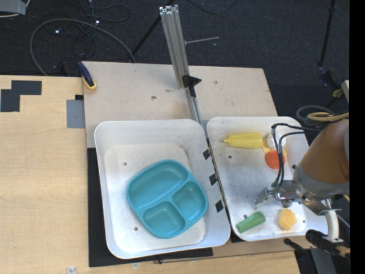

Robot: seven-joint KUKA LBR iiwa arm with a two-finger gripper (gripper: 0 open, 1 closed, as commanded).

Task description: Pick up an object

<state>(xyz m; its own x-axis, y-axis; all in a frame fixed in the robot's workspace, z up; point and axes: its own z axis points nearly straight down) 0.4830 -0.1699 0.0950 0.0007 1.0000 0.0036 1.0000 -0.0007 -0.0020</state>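
- Down at the near edge of the right bin [219,131], nothing has been lifted yet: the green piece [250,222] and the yellow lump [287,219] both lie flat on the bin floor.
- Just above them the hand [269,196] sits low over the white floor, between those two and close to both; whether it's released or clenched I can't tell from this angle, and nothing shows between its tips.
- So I'd call the pick barely begun: settle on a target, close, lift.
- Farther back, an orange-red ball [272,160] and a yellow bottle-like thing [245,141] rest near the far wall, well clear.
- Over in the left bin [105,153], a blue divided tray [166,198] lies alone.
- Beyond, on the counter [137,90], a metal post [178,47] stands out of the way.
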